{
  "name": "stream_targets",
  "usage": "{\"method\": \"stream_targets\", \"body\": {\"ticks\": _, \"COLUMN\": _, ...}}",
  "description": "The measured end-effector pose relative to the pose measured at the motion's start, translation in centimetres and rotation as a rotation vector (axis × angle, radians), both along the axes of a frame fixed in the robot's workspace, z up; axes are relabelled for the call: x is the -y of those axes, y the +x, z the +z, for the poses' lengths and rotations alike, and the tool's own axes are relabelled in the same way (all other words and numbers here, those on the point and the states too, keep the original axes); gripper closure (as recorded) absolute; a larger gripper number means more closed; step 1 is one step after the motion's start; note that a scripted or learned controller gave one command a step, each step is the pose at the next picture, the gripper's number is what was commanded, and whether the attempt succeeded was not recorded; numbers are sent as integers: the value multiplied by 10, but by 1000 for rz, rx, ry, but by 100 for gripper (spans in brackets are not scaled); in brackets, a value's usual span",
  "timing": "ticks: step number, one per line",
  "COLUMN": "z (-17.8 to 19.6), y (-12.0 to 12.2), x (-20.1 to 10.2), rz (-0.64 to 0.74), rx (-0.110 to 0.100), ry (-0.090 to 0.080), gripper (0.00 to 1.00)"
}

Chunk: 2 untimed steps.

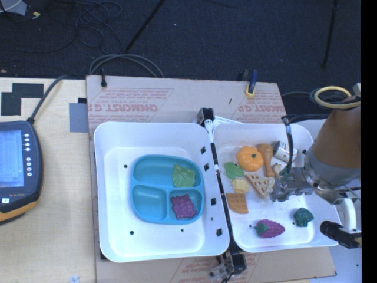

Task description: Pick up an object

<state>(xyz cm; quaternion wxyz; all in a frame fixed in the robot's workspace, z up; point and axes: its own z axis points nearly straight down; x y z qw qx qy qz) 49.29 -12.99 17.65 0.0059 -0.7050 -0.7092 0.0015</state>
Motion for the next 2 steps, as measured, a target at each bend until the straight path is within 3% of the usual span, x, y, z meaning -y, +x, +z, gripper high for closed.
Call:
{"method": "stream_targets", "body": {"ticks": 1, "z": 122, "y": -16, "x": -83, "rz": 4, "rx": 19, "ry": -2, "gripper": 100}}
{"method": "stream_targets", "body": {"ticks": 2, "z": 143, "y": -12, "x": -138, "rz": 1, "rx": 10, "ry": -4, "gripper": 100}}
